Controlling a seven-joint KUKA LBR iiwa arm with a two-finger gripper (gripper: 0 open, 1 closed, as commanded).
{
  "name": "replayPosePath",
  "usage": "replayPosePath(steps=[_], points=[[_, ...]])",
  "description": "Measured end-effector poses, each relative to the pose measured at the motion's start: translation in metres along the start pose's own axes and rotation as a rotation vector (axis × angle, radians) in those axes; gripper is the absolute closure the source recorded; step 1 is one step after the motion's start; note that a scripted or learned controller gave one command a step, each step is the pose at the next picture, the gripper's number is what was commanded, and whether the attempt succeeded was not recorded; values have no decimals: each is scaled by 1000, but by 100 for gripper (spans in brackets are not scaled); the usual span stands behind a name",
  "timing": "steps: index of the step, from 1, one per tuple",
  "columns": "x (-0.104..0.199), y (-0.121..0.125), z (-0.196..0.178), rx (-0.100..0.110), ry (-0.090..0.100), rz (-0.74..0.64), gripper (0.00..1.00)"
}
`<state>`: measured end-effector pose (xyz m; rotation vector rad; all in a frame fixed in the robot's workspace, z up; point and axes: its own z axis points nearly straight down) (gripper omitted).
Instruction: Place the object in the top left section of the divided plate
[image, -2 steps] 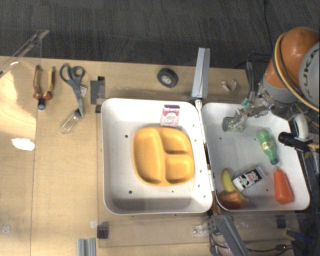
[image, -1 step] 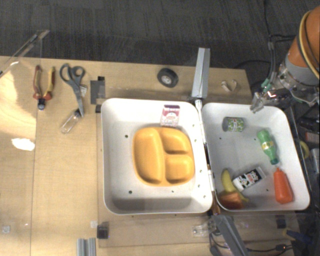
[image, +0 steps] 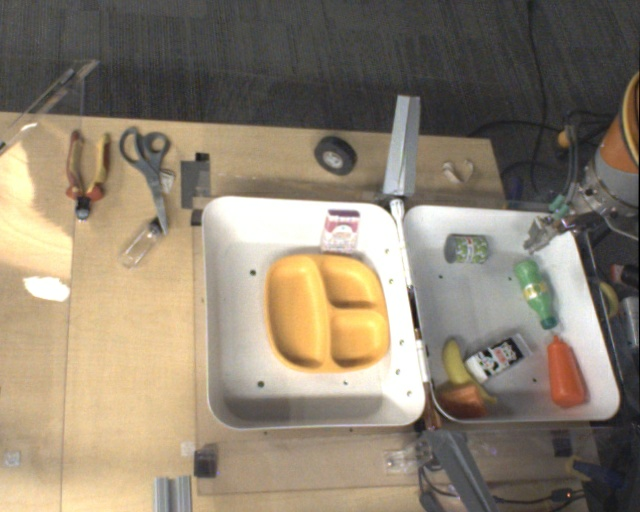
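Note:
The yellow divided plate (image: 325, 310) lies in the middle of the left bin (image: 235, 300), with one long section on its left and two smaller ones on its right. All its sections are bare. My gripper (image: 548, 230) hangs over the far right corner of the right bin (image: 590, 300), above and to the right of a green bottle (image: 536, 292). A small green can (image: 467, 248) lies to the gripper's left. Nothing shows in the gripper.
A pink and white carton (image: 341, 230) stands behind the plate in the left bin. The right bin also holds an orange carrot-like piece (image: 565, 372), a black and white carton (image: 496, 358), a banana (image: 455, 362) and a red fruit (image: 462, 398). Scissors (image: 150, 165) and pliers (image: 85, 170) lie on the bench at far left.

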<state>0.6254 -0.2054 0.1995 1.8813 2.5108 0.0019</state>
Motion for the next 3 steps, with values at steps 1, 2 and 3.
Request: replayPosePath(steps=[1, 2, 3], points=[[25, 51, 19, -1, 0, -81, 100], [-6, 45, -29, -2, -1, -60, 100], [-1, 3, -7, -2, 0, -140, 100]])
